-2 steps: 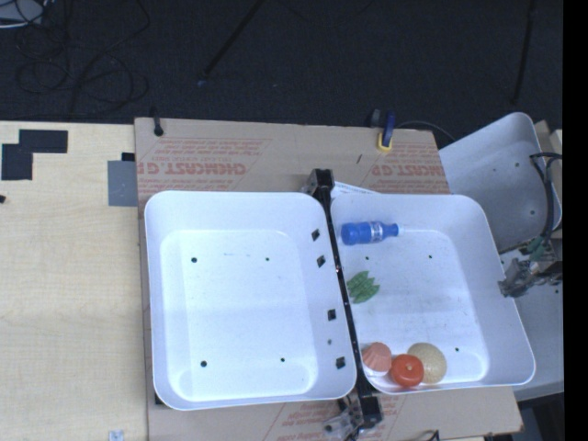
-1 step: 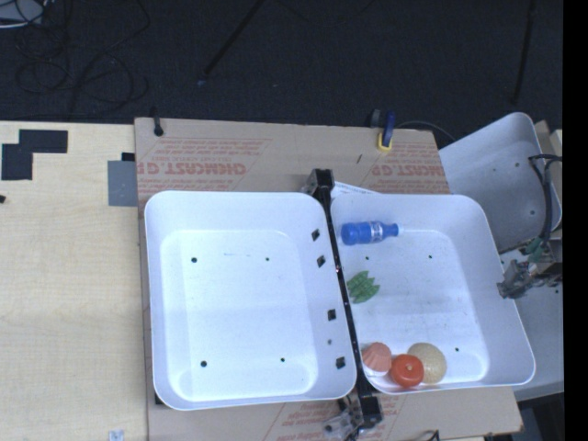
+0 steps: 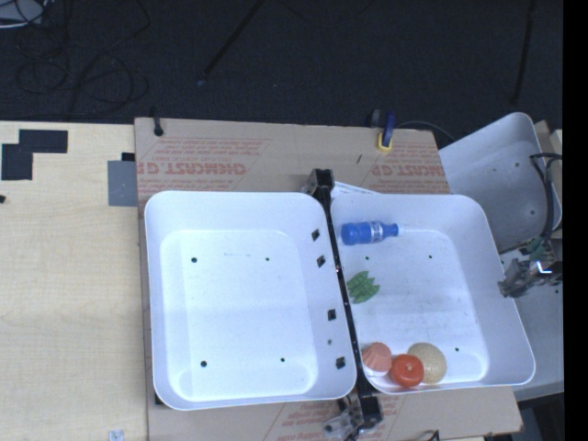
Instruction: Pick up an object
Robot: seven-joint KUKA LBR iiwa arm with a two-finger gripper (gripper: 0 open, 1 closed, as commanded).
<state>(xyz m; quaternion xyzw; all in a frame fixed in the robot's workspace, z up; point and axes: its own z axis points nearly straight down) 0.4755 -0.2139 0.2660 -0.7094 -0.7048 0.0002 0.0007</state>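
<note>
The tabletop [image 3: 64, 246] carried two white bins side by side on brown cardboard [image 3: 239, 159]. The left bin [image 3: 165, 219] showed bare white floor. In the right bin [image 3: 487, 246], a blue bottle [image 3: 369, 232] lay on its side near the far wall, a green leafy piece [image 3: 362, 287] sat below it, and a pink item [image 3: 376, 357], a red ball [image 3: 406, 369] and a tan ball [image 3: 428, 361] clustered, touching, at the near corner. The end effector [image 3: 528, 274] hung outside the right bin's right rim, well apart from every object; its opening could not be told.
</note>
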